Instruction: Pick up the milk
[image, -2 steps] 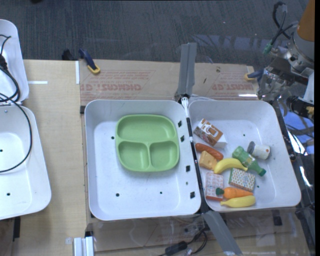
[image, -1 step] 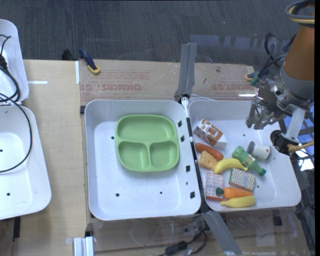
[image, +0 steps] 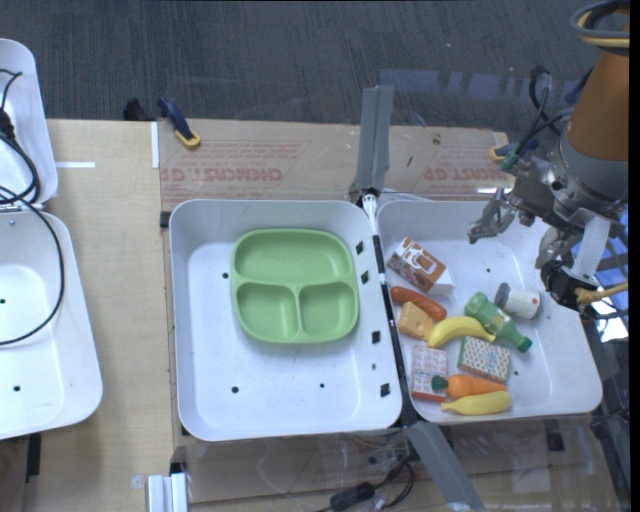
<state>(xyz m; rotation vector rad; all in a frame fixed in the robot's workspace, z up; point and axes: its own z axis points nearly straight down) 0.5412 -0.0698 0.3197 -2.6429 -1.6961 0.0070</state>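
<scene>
The milk (image: 416, 265) is a small orange-and-white carton lying tilted in the right bin (image: 560, 395), in its upper left part near the divider. My gripper (image: 488, 225) hangs above the same bin's far side, to the right of the carton and clear of it. Nothing is between its tips. The grey arm with its orange band (image: 605, 85) comes in from the upper right.
Below the milk lie a red sausage (image: 418, 300), a cheese wedge (image: 413, 320), a banana (image: 457, 330), a green bottle (image: 495, 322), a white cylinder (image: 520, 302), a patterned box (image: 484, 358), a pink-white carton (image: 428, 372) and a carrot (image: 470, 385). The left bin (image: 200, 380) holds a green divided plate (image: 295, 285).
</scene>
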